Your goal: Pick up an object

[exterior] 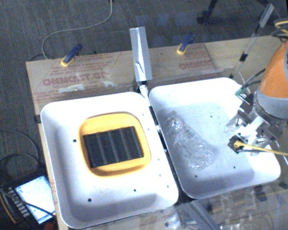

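1. The gripper (244, 142) hovers over the right edge of the right bin (225, 180); whether the claw is wide or narrow cannot be told, and nothing shows between its tips.
2. The clear plastic bottle (187, 138) lies on its side mid-bin, well apart from the gripper; its smooth, crushable skin could slip or buckle.
3. The yellow tray (116, 145) sits flat in the left bin (65, 167), so its low rim offers little purchase.

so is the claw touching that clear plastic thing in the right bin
Apart. The camera view shows bare white bin floor between the claw and the clear plastic thing in the right bin.
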You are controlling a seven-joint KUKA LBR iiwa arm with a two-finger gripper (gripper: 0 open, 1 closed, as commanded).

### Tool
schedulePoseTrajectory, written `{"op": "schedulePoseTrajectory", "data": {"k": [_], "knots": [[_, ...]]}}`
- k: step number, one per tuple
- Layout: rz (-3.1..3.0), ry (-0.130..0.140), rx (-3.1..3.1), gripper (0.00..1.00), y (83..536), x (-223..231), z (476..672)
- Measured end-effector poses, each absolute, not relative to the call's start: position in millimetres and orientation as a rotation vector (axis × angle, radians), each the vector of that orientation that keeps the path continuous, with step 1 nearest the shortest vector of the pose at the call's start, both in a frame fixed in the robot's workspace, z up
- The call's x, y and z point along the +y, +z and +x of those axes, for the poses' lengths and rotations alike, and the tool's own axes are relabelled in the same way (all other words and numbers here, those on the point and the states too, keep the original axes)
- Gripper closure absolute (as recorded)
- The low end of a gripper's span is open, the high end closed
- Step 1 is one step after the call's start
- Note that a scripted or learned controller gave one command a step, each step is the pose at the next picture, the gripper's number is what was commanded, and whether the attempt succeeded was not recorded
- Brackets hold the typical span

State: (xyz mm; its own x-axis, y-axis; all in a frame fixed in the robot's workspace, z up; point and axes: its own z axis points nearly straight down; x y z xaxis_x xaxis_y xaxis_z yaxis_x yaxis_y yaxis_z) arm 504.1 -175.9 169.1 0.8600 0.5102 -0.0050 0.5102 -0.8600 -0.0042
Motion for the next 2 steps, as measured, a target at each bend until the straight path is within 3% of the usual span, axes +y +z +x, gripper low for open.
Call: {"op": "schedulePoseTrajectory", "data": {"k": [1, 2], "knots": [[-3.001, 0.007, -0.921, 0.0, 183, -29, 551.5], [-2.941, 0.007, -1.104, 0.0, 233, -82, 555.4]]}}
